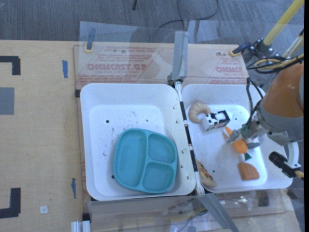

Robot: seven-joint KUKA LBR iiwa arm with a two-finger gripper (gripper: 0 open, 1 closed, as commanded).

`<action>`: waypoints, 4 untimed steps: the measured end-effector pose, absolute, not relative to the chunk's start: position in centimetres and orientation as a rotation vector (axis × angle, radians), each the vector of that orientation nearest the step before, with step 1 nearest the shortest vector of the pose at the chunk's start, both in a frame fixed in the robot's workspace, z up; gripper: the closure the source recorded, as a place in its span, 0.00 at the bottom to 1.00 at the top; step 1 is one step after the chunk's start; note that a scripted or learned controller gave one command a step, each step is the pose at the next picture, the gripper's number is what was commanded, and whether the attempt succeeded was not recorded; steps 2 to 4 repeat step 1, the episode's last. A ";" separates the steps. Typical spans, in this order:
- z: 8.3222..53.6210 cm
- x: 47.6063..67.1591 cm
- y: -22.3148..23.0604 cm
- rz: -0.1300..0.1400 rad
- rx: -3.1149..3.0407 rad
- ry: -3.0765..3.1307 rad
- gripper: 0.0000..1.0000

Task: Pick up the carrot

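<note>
1. Nearest the viewer, in the right bin [217, 89], an orange wedge [248, 171] is seen by the near wall, and a flat piece of toy food [207, 176] is lodged in the near left corner. The wedge is close to the carrot in colour and lies just beside it, so it could be taken by mistake if the descent is aimed slightly near.
2. A little further in, the carrot [240, 147] is found toward the right side of this bin, orange with a green tip pointing to the near side. Part of it is covered by the gripper [245, 135], which is poised directly over its far end.
3. A slip is judged to be the chief risk. The carrot is tapered and lies at a slant, so it may be squeezed out sideways or only nudged along the bin floor.
4. Whether the gripper is released or clenched cannot be told, as it is blurred and shadowed. No grasp of the carrot can be confirmed.
5. Beyond it, a black-and-white cow toy [212, 120] and a croissant [197, 110] are set near the far left; either could be knocked by a wide swing.
6. In the left bin [125, 93] a teal divided plate [145, 161] is laid, well apart from the carrot
</note>
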State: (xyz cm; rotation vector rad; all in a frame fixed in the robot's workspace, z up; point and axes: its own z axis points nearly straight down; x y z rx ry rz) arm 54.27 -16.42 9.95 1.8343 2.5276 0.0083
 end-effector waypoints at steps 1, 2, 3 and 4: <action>18.5 54.4 -7.5 0.002 1.548 2.730 1.00; 18.5 54.4 -7.5 0.002 1.548 2.730 1.00; 18.5 54.4 -7.5 0.002 1.548 2.730 1.00; 18.5 54.4 -7.5 0.002 1.548 2.730 1.00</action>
